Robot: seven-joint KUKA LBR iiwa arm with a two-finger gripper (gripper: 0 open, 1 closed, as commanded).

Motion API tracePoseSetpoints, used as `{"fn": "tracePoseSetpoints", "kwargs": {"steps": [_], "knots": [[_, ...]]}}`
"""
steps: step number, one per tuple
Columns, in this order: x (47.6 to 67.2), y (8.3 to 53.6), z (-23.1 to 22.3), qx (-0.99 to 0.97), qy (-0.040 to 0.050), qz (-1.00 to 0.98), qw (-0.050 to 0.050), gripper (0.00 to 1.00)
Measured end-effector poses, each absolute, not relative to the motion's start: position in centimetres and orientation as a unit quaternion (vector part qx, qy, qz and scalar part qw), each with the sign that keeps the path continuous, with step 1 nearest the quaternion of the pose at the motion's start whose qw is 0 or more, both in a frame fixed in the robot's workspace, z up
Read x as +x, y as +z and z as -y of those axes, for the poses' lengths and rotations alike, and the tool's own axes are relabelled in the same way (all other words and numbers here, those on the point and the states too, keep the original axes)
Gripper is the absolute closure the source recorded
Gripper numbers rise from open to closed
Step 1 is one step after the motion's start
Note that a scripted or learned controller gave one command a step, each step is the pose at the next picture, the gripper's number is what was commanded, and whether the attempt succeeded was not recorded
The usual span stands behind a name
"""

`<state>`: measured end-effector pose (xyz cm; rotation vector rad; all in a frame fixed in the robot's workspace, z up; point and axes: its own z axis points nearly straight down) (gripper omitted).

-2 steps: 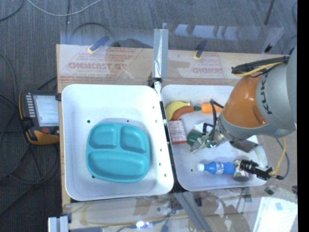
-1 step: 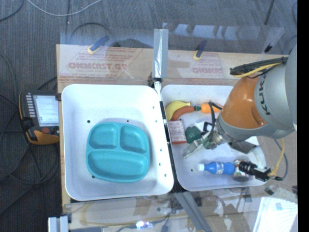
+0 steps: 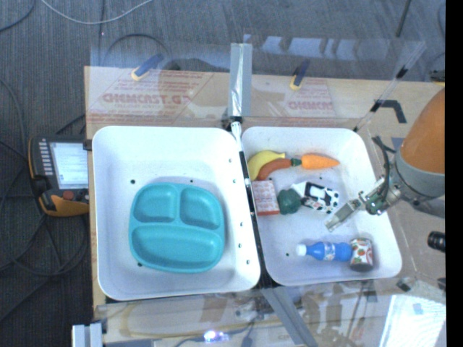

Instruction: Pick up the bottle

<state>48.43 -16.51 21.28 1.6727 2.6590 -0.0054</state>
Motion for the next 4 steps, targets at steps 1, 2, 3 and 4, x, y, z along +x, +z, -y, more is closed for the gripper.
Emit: {"fn": "tracePoseSetpoints", "kwargs": {"steps": [1,2,3,4], "knots": [[48.9,10.9,15.7,0.44,0.0015,-0.898,0.007,0.0],[48.4,16.0,12.7,0.398,0.0004,-0.917,-0.001,0.0],[48.3,10.0,15.1,0.566,-0.0009,-0.825,-0.003,0.0],[48.4,14.8,13.5,0.552,-0.0008,-0.834,-0.002,0.0]]}}
